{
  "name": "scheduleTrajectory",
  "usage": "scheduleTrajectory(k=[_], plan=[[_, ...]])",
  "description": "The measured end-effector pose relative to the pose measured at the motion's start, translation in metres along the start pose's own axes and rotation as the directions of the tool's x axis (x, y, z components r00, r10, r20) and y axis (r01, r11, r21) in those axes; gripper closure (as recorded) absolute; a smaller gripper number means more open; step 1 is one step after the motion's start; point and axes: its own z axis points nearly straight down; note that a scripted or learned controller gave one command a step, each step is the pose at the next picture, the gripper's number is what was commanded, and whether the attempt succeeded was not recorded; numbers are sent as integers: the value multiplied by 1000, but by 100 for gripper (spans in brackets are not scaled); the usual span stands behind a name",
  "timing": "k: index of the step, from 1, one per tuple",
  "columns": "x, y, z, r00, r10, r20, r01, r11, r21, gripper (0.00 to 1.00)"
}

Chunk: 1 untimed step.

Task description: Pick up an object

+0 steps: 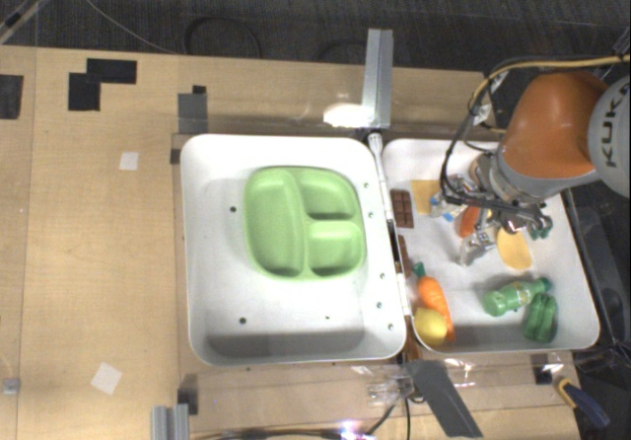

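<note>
Right bin (582, 330): crowded; bare floor mostly along its 3 o'clock wall.
Left bin (212, 330): holds a green divided tray (301, 221), white margin all round.
End effector (480, 239): low over the right bin's middle; grip state cannot be told.
Nearby objects: yellow piece (515, 251) just beside it at 3 o'clock; carrot (432, 295) and lemon (430, 327) at 7 o'clock by the dividing wall; green bottle (513, 296) at 5 o'clock.
Desk (89, 260): wood, open at 9 o'clock.
</note>
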Motion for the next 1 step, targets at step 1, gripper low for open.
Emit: scheduleTrajectory(k=[1], plan=[[-5,-1,-16,1000,-1,16,1,1000,5,100]])
